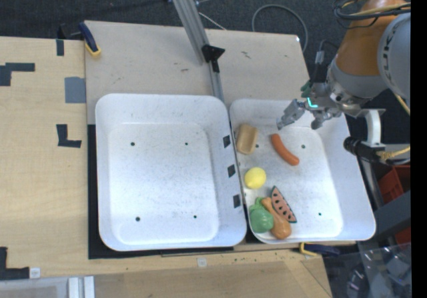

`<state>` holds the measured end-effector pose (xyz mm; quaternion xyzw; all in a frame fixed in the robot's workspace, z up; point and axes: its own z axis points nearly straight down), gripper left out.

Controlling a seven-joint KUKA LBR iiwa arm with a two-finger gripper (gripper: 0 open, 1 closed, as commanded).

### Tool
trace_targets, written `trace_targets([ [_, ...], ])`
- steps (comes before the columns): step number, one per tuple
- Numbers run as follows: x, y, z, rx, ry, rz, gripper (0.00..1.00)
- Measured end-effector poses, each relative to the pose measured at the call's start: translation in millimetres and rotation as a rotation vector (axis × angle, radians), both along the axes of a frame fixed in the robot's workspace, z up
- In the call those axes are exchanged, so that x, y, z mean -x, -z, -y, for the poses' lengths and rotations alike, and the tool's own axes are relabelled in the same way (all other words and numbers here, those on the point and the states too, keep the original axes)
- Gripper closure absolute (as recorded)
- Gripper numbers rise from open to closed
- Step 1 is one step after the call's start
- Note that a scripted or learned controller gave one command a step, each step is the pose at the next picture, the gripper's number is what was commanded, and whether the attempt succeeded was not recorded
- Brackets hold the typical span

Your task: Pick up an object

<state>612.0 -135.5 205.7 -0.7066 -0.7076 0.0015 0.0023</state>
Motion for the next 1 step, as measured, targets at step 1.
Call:
trace_targets([
  [1,-0.9,-2.1,0.0,0.001,-0.001,0.004,0.0],
])
